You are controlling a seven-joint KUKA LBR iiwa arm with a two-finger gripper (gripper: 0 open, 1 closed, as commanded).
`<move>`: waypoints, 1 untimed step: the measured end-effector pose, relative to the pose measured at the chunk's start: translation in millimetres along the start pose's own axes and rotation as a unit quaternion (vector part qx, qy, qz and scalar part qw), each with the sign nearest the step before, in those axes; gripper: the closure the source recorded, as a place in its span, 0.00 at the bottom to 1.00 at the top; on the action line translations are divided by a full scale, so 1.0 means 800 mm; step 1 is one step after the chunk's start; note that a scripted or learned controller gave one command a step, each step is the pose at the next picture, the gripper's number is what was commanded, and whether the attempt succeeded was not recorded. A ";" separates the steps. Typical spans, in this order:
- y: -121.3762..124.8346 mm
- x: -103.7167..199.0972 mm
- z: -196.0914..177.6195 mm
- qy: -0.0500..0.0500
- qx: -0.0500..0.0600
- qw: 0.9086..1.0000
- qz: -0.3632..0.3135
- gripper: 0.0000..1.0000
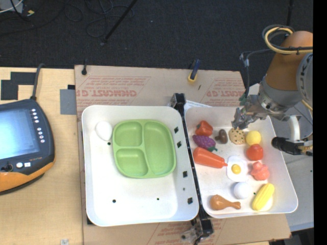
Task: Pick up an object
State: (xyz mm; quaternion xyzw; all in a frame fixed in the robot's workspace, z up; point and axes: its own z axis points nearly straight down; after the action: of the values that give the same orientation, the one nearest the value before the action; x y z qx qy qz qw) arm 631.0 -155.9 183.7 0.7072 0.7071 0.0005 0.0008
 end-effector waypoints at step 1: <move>0.000 -0.002 -0.058 0.000 0.000 1.000 0.000 1.00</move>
State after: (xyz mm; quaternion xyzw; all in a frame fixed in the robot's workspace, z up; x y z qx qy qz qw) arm 631.2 -157.8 229.9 0.7072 0.7070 0.0003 0.0006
